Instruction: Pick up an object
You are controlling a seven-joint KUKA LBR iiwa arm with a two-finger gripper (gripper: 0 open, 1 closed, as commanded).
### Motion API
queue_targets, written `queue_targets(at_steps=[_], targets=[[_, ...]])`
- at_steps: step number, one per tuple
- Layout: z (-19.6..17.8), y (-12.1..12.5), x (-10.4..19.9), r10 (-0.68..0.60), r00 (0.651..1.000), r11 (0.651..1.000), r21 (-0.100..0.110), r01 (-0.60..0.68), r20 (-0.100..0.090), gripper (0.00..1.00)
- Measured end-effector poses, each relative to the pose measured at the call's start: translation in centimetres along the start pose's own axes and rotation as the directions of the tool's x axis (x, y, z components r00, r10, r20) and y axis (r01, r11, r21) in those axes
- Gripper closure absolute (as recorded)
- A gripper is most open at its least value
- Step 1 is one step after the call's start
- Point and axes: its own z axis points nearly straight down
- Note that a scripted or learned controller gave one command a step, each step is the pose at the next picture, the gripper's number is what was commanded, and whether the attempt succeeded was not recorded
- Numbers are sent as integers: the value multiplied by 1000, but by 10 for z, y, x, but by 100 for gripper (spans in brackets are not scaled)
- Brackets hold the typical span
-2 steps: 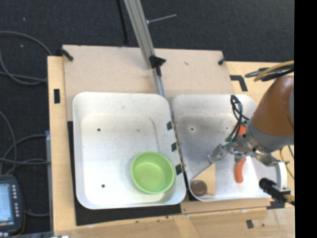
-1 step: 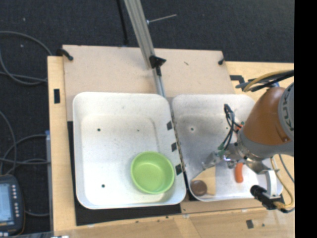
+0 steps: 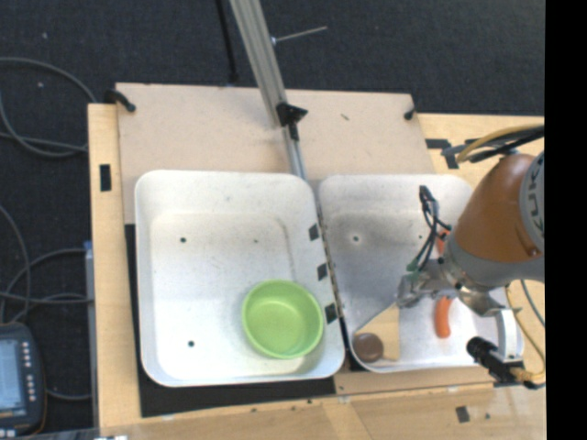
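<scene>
Camera view: grey KUKA arm with orange band [image 3: 495, 218] reaches in from the right over the right-hand shallow white bin [image 3: 367, 209]. Gripper [image 3: 424, 290] sits low over that bin's near half; can't tell its state, wrist and cabling mask the tip.

Candidates in that bin: a small orange carrot-shaped piece [image 3: 444, 318] just beside the gripper, and a small round brown disc [image 3: 368, 346] in the near-left corner. Left-hand shallow white bin [image 3: 183, 209] holds a lime-green plastic bowl [image 3: 282, 318] near its front-right corner, well apart from the gripper.

Risks, my read: the orange piece lies off to the gripper's side, so a straight descent likely closes on nothing. The disc hugs the bin wall, so a finger could hit the rim.
</scene>
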Motion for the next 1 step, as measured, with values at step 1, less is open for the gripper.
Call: queue_targets(at_steps=[1], targets=[[-60, 7, -8, -9, 1000, 1000, -4, 9, 3, 100]])
